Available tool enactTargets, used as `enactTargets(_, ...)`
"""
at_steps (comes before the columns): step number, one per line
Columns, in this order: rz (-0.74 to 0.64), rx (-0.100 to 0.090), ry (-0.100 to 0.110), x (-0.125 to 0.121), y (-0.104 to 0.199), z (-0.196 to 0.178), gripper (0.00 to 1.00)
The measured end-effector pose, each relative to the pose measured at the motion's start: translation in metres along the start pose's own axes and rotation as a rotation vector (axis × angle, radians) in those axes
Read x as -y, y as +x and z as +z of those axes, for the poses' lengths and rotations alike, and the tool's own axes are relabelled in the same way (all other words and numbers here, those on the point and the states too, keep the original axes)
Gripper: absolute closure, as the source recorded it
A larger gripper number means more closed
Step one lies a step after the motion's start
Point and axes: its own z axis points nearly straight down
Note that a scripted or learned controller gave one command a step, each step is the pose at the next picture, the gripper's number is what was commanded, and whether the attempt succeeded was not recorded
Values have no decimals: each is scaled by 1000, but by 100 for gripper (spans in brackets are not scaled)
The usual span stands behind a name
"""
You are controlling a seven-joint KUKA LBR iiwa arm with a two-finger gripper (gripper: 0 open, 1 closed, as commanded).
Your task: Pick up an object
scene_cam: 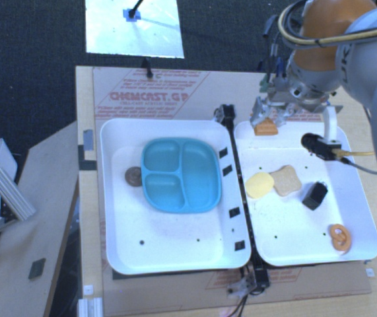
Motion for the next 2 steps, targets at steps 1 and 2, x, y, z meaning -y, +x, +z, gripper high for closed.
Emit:
enactTargets(1,0,0,2,0,60,10,100)
enactTargets(2,0,-1,0,-7,115,-2,100)
